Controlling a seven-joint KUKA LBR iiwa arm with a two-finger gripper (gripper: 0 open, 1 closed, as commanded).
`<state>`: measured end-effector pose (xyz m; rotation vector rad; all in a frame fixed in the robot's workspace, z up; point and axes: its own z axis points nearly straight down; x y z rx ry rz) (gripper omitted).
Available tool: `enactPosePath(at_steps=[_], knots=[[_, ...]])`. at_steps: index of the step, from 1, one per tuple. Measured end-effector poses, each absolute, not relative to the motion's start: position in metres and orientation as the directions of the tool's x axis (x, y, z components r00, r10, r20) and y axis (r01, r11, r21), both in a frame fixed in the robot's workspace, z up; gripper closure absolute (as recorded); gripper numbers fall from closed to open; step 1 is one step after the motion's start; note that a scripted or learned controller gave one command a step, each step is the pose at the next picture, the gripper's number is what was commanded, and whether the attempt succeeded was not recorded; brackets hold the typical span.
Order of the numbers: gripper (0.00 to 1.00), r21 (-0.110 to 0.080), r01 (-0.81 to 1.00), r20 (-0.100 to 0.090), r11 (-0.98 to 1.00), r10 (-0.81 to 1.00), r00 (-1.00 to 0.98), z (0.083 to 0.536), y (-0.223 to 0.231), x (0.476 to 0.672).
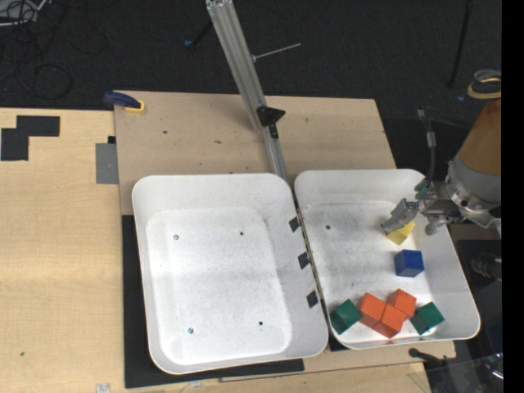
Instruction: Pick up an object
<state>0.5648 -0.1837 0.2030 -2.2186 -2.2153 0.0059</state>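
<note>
Here the arm (pixel 483 158) reaches in over the right bin (pixel 360 188), and its jaws (pixel 407 219) sit low at the yellow block (pixel 399 234) near the bin's upper right part. The grey fingers overlap the block's upper edge in the view, yet whether they stand apart, together or clamped on the block I cannot tell — the slant hides the gap.

So the step in hand looks like the approach or the closing on the yellow block, not yet a lift: the block appears to rest on the bin floor. The blue cube (pixel 409 262) lies just below it, apart from it, and further down a cluster of two orange blocks (pixel 386 311) and two green blocks (pixel 346 314) crowds the bin's lower corner. The left bin (pixel 214 193) stands beside on the counter (pixel 196 133).

The next move, as I judge it, calls for the fingers to straddle the yellow block squarely, shut firmly and then rise straight up — keeping off the blue cube and the bin wall.
</note>
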Motion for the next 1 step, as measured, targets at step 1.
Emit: enactPosePath(at_steps=[1], knots=[[0.00,-0.008,1.000,0.002,-0.002,1.000,0.002,0.1590,-0.1844,0.5655]])
